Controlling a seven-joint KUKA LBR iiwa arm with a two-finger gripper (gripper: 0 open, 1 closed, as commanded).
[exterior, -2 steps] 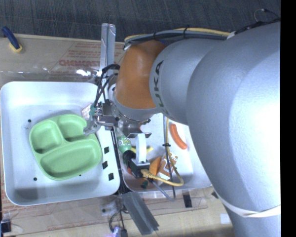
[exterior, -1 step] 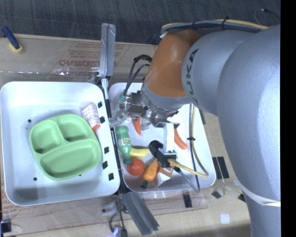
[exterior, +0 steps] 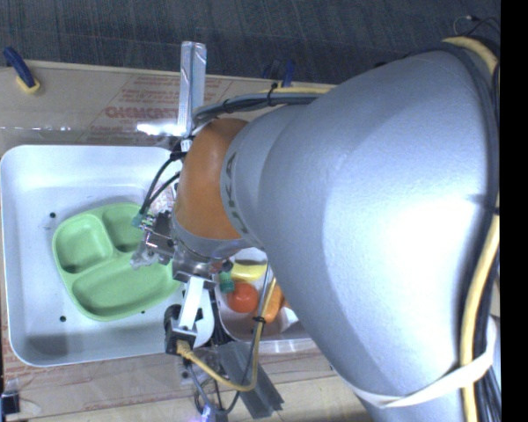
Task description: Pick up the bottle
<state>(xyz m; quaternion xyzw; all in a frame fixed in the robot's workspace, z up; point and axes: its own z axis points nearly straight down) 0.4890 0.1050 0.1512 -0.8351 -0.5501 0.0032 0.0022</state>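
Observation:
My gripper (exterior: 151, 246) hangs low over the right edge of a green divided plate (exterior: 97, 258) in the left bin (exterior: 26, 200). Nothing shows between it and the plate. Just right of the gripper, under the arm, lies a small cluster: a yellow piece with a teal tip (exterior: 245, 272) that may be the bottle, a red round thing (exterior: 242, 299) and an orange thing (exterior: 273, 301). The arm hides most of this cluster, so I cannot tell for sure which item is the bottle.
The grey arm with its orange band (exterior: 202, 183) covers nearly all of the right bin. A metal post (exterior: 193, 86) stands behind the left bin at the bench's back edge. The left bin's left and front floor is bare white.

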